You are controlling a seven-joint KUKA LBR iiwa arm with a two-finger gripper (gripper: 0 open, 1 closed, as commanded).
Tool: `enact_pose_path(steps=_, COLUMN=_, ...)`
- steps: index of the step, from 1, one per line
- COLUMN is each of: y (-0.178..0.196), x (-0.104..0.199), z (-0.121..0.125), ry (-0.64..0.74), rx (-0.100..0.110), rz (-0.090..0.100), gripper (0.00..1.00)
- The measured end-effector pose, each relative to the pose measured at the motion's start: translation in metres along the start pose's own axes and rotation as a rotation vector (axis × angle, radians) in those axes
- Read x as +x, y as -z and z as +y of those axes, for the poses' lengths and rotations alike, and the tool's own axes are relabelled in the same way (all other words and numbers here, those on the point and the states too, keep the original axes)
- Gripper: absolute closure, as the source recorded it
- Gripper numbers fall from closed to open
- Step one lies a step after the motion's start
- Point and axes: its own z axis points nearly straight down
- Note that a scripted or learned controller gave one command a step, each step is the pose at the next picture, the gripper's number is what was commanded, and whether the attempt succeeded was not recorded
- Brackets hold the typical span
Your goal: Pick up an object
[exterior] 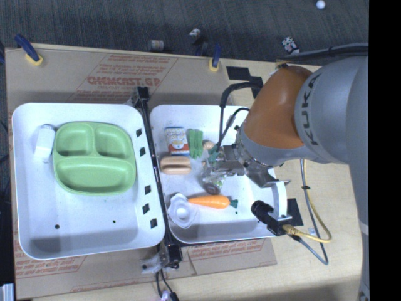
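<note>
The right bin [188, 115] holds several small items: a can with a red and blue label [177, 139], a green piece [195, 142], a hot dog bun [175, 164], an orange carrot [210, 201] and a white cup-like piece [180, 211]. My gripper [215, 175] hangs low over the middle of this bin, just above the carrot and to the right of the bun. The wrist and its metal parts cover the fingers, and a small tan item [209, 147] shows at its upper edge.
The left bin [25, 168] holds a green divided plate [94, 157] and a white bottle [44, 142] at its left side. A black divider [147, 162] separates the bins. Cables [313, 231] trail off the bench at the right.
</note>
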Motion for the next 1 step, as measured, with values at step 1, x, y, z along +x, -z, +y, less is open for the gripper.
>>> enact_pose_path(steps=1, y=0.0107, x=-0.0492, z=-0.0097, ry=-0.002, rx=-0.002, rz=-0.002, gripper=1.0)
